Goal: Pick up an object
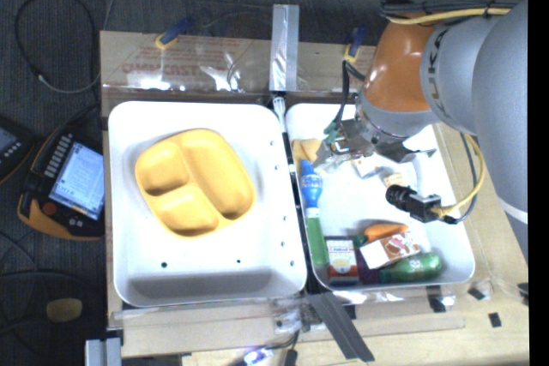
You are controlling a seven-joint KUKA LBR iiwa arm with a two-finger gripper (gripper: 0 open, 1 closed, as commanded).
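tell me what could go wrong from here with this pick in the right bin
1. The things in the right bin are packed against its left and front walls, so the tool may find no room around them.
2. The green bottle lies touching the white and red packet; a grasp might nudge both.

Two bins are sitting side by side on the surface (129, 51) — the left bin (129, 270) is holding a compartment tray (194, 181), the right bin (459, 257) a bottle (310, 193) along its left wall and packages (386, 257) at its near end.

The arm (446, 47) reaches over the right bin (459, 257); a yellow divided tray (194, 181) lies in the left bin (129, 270)
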